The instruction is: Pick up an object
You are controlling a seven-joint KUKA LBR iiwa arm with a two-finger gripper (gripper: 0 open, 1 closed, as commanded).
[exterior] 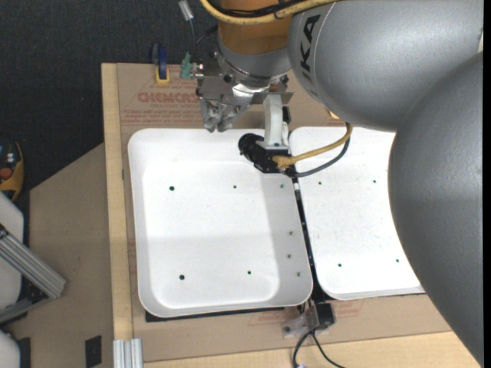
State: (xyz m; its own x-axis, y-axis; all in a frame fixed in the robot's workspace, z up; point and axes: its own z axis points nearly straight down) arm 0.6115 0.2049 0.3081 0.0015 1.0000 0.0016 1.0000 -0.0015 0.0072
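Overhead view of a brown bench [116, 205] bearing two shallow white bins side by side. Large grey arm [399, 75] with an orange band, reaching in from the right and hiding much of the right bin [360, 228]. Claw [219, 116] poised over the far rim of the left bin [138, 205], just beside a black fitting [257, 152] trailing a yellowish cable. Cannot tell how far open the claw is, nor whether it has hold of anything. Cannot tell where the object lies; left bin floor white with a few small dark dots. Probably the search or approach step, with no grasp confirmed. Next move calls for finding a target, then lining up above it before descending.
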